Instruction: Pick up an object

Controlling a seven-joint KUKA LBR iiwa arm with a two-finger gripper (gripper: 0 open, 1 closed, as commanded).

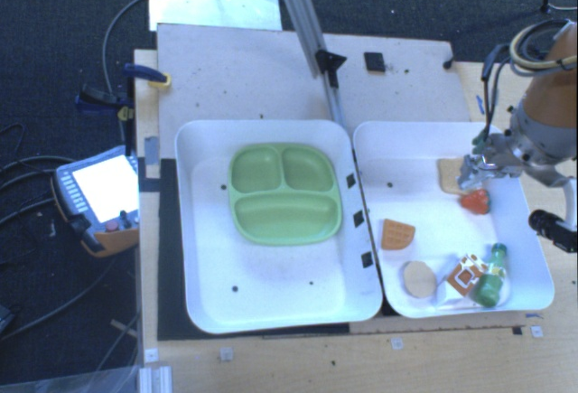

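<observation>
I see the tabletop (244, 75) bearing two bins: the left bin (208, 292) holds a green tray (285, 194), the right bin (533, 287) the small items. My hand (479, 173) hangs over a red piece (475, 201) beside a tan slab (449, 175), near the far wall. I cannot tell its finger state. I judge it may clip the slab or knock the red piece aside. The arm (546, 107) reaches in steeply from the right.

Your right bin (533, 229) is open through its middle and upper left, but the orange wedge (396, 234), tan disc (418, 279), patterned block (466, 275) and green bottle (490, 279) crowd its near side. The red piece (475, 201) and tan slab (449, 174) sit by the far wall. In the left bin (208, 292), the green tray (285, 193) takes the centre, leaving the near floor free.
</observation>
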